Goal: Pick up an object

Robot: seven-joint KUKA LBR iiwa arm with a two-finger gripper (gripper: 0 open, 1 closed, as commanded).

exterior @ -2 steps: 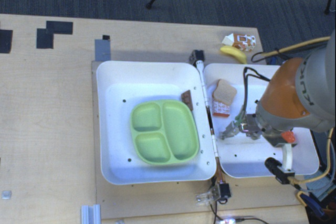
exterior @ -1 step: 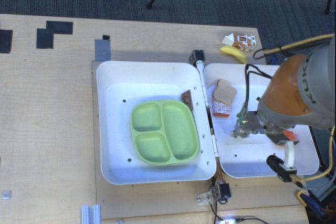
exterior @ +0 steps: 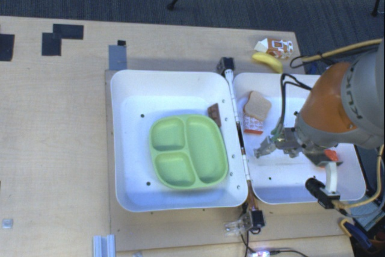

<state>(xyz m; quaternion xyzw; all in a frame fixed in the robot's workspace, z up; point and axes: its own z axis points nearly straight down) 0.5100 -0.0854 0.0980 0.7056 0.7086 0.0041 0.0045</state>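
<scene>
- Camera view: the grey arm with the orange band (exterior: 328,106) is reaching in from the right and hanging over the right-hand shallow white bin (exterior: 283,189); its metal two-finger gripper (exterior: 264,149) is pointing toward that bin's left wall.
- The jaws are showing a slight spread at their tips, with bare white floor under them and nothing between them, so I am reading them as open and gripping nothing.
- The nearest candidates are lying just up and to the left of the jaws: a tan, bread-like square block (exterior: 258,106) near the bin's upper left, and a small white-and-red flat packet (exterior: 252,124) below it, close by the tips but apart from them.
- A light green, three-compartment plastic plate (exterior: 188,151) is sitting in the left-hand white bin (exterior: 129,129), well apart, across the divider.
- A yellow banana-shaped toy (exterior: 266,60) is resting on the pale wooden tabletop (exterior: 54,147), beyond the bins.
</scene>
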